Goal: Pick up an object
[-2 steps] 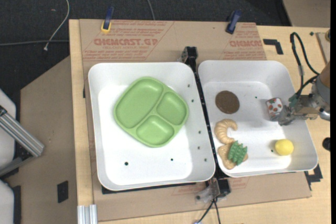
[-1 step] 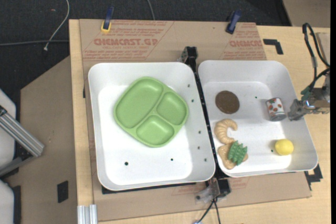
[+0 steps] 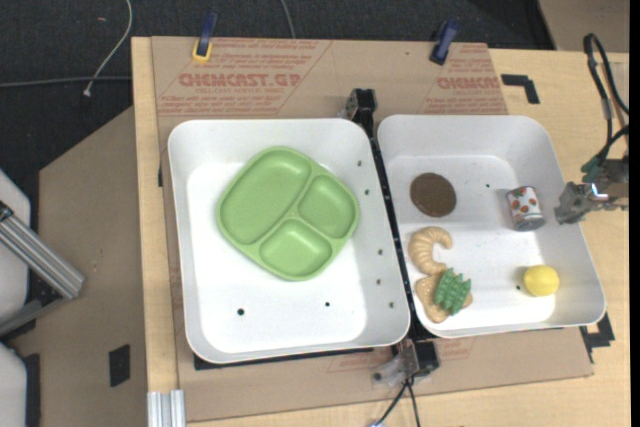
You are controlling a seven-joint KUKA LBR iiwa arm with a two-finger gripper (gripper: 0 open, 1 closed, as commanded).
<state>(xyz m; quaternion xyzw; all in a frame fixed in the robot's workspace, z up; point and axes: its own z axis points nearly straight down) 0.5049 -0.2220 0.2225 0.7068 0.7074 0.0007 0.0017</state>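
The right white bin [image 3: 480, 137] holds several small objects. A round brown cookie [image 3: 433, 194] lies near its middle left. Toward the right wall stands a small white can with red spots [image 3: 523, 207]. A pale croissant [image 3: 431, 247] lies at the left side. Just below the croissant, a green leafy piece [image 3: 452, 292] rests on a tan biscuit [image 3: 431, 296]. A yellow lemon [image 3: 541, 281] sits near the front right corner. All of these lie loose on the bin floor, apart from one another except the green piece and the biscuit.
The left white bin [image 3: 200, 315] holds a green divided plate [image 3: 288, 212], turned at a slant. A small grey fixture with cables [image 3: 582, 196] sits at the right bin's right rim. Blue clamps [image 3: 206, 33] [image 3: 444, 41] grip the cardboard at the back edge.
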